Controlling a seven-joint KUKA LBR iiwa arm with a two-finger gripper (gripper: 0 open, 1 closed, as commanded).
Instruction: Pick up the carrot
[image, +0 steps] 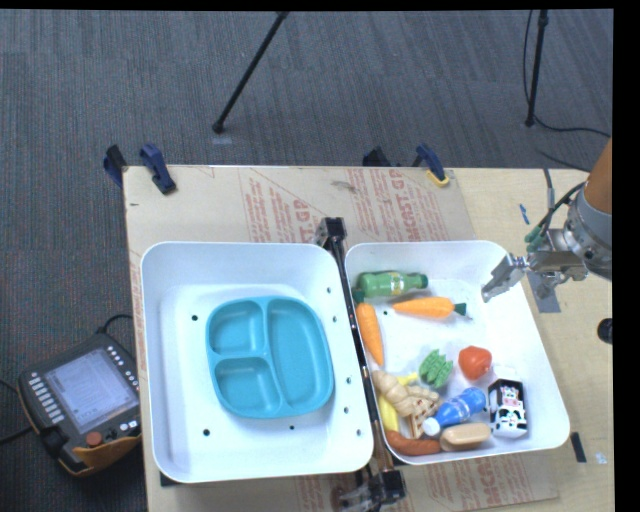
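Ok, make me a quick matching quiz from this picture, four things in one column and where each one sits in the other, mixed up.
Things:
1. blue plate
2. green bottle
3. milk carton
4. gripper

Places:
A. near right corner of the right bin
B. above the right bin's far right corner
C. far edge of the right bin
D. left bin

Pairs: 1-D, 2-C, 3-A, 4-B

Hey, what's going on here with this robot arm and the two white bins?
The grey robot arm's gripper hovers with open fingers above the right white bin's upper right edge, holding nothing. Two orange carrots lie in that bin: a fat one with a green tip beside the green bottle, and a slimmer one along the left wall. Neither is grasped yet. The left white bin holds a blue divided plate.
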